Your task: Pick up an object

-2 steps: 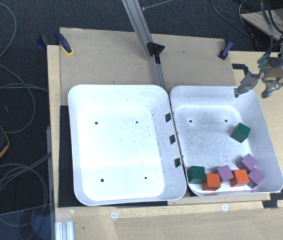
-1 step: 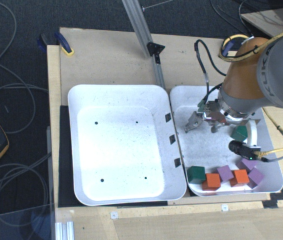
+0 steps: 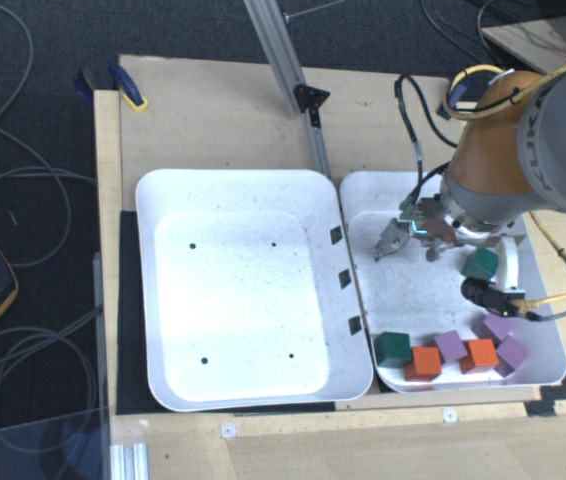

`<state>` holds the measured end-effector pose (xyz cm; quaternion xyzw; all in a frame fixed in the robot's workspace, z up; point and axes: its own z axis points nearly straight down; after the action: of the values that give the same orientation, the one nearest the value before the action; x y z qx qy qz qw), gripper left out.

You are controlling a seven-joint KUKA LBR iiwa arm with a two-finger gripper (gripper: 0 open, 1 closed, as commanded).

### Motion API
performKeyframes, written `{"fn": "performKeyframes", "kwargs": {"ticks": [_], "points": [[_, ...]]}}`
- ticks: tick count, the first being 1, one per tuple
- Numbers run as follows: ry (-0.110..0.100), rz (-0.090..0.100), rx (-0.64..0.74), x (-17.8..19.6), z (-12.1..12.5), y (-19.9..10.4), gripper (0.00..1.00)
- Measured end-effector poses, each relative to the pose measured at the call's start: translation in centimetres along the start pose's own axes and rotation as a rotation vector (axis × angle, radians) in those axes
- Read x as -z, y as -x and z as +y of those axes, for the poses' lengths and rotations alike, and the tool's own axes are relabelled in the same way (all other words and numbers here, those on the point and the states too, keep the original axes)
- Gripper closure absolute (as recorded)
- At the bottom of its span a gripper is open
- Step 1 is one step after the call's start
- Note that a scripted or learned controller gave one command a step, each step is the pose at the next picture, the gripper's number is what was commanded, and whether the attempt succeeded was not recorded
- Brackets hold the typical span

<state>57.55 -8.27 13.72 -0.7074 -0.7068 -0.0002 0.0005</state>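
While my arm (image 3: 523, 158) reached over the surface (image 3: 213, 108), the right bin (image 3: 363, 193) served as my landmark for everything else. The left bin (image 3: 233, 288) lay just beside it, touching along its near wall. My hand (image 3: 410, 236) hung over the bare upper part of the right bin's floor, its fingers (image 3: 391, 242) spread apart with nothing between them. A teal block (image 3: 481, 263) sat near the bin's right wall, partly tucked under my wrist. The other blocks crowded the bin's front edge: a green block (image 3: 394, 347) toward the front left, an orange block (image 3: 424, 362) just beside it, then a purple block (image 3: 451, 346), a second orange block (image 3: 481, 353) and more purple ones near the front right corner. I judged the green block the best choice, since its left side stood free. To do it well, I would have centred over it, turned my fingers to straddle its free faces, and descended before closing.
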Motion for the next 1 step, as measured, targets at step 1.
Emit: {"fn": "performKeyframes", "kwargs": {"ticks": [1], "points": [[0.010, -0.006, -0.003, 10.84, -0.63, 6.75, 0.00]]}}
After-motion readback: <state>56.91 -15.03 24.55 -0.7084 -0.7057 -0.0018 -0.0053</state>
